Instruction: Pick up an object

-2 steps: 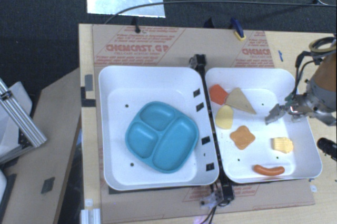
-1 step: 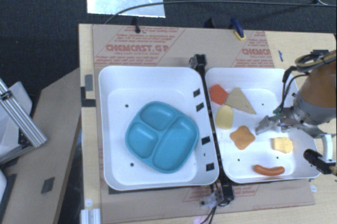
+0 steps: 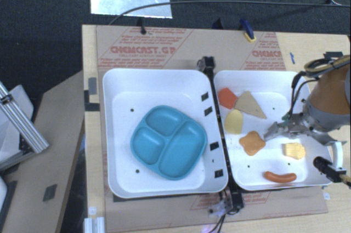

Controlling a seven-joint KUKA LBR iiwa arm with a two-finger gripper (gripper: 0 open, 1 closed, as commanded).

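A grey KUKA arm (image 3: 329, 100), orange band above the wrist, reaches in from the right over the right-hand bin (image 3: 258, 79) of a bench holding two shallow white bins side by side. Its gripper (image 3: 272, 130) sits low among a scatter of toy food, the tip resting just beside an orange star-shaped piece (image 3: 252, 142); whether anything is pinched cannot be told from this slanted overhead angle, and no item is visibly held. Around it lie a red block (image 3: 227, 97), a tan wedge (image 3: 250, 104) and a pale yellow piece (image 3: 233, 121) near the divider, with a yellow waffle-like square (image 3: 294, 150) and a small sausage (image 3: 280, 176) towards the near edge. The pieces lie loose and mostly apart, which likely leaves room for a grasp from above. The left-hand bin (image 3: 159, 79) carries a blue sectioned plate (image 3: 168, 141), well apart from the arm. Judging by its position, the orange piece appears the likeliest target, though the pick looks not yet made.
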